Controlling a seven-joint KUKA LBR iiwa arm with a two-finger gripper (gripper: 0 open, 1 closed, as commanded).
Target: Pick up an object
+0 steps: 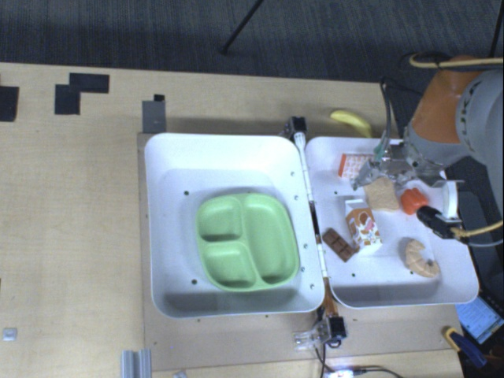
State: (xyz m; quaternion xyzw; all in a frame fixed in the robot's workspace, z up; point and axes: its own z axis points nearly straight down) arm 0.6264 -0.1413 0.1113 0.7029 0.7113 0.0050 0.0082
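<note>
Bread slice (pixel 383 196) under the gripper (pixel 380 169), right bin (pixel 449 290).
Probably soft, light, crushable; take it gently across its edges. Whether the claw is wide or closed, I cannot tell. Just beside it: tomato (pixel 413 201), carton (pixel 363 228).

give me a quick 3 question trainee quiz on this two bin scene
1. True or false: the green divided plate lies in the left bin.
2. Which thing lies outside both bins? A) the donut B) the banana C) the brown chocolate piece
3. Fill in: the claw hovers over the ____ bin.

Key:
1. True. The plate lies alone in the middle of that bin.
2. B. The banana lies on the bench just beyond the right bin's far rim; the donut and the chocolate piece lie inside that bin.
3. Right. The claw is above its far part, near the tan bread-like piece.
</note>
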